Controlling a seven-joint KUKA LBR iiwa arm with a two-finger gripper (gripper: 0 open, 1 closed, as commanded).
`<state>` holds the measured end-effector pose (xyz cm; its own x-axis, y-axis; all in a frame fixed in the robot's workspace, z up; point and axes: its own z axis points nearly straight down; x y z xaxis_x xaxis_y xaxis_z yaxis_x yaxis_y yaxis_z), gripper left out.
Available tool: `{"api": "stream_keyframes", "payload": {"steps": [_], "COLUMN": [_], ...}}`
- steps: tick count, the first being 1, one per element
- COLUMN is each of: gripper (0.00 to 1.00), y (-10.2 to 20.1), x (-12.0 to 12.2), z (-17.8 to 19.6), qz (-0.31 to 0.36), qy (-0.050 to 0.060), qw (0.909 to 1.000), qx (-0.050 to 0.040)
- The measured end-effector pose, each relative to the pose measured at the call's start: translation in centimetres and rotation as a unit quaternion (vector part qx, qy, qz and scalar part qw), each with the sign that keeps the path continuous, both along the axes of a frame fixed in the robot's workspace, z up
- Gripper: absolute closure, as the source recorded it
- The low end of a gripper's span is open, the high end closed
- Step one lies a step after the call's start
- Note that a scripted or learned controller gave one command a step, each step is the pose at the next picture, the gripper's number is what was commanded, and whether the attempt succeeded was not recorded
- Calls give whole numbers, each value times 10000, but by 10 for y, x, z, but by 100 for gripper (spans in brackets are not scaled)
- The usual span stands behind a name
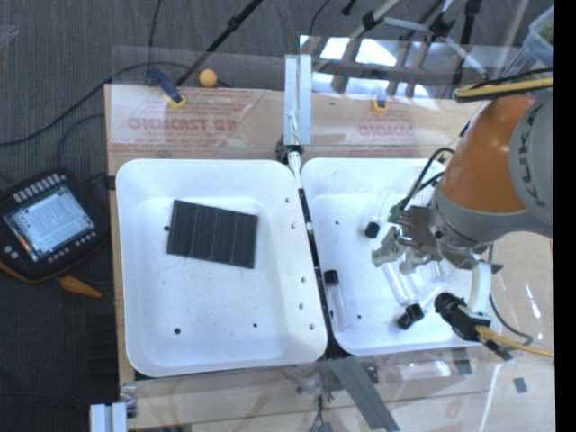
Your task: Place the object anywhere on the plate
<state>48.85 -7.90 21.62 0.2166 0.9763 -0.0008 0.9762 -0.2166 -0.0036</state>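
Now hovering: hand (402,264) low over right bin (355,331), wrist hiding fingers, so grip state impossible to tell. Likely object: small black piece (410,314) on bin floor, just below hand; another (371,230) near. Plate (212,233), dark slab, flat in left bin (144,331), well apart. Need centred, square grasp, then lift over divider. Bins on table (202,120); pendant (47,223) left.

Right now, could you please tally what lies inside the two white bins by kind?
Dark ribbed plate, left bin: 1
Small black pieces, right bin: 3, at
Total: 4
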Motion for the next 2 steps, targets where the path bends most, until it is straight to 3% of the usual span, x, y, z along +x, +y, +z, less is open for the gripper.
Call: {"api": "stream_keyframes", "payload": {"steps": [1,2], "gripper": [100,100], "y": [90,189], "x": [90,69], "z": [-34,5], "qz": [693,804], "qy": [8,-1], "qw": [9976,9968], "qx": [-3,-5]}}
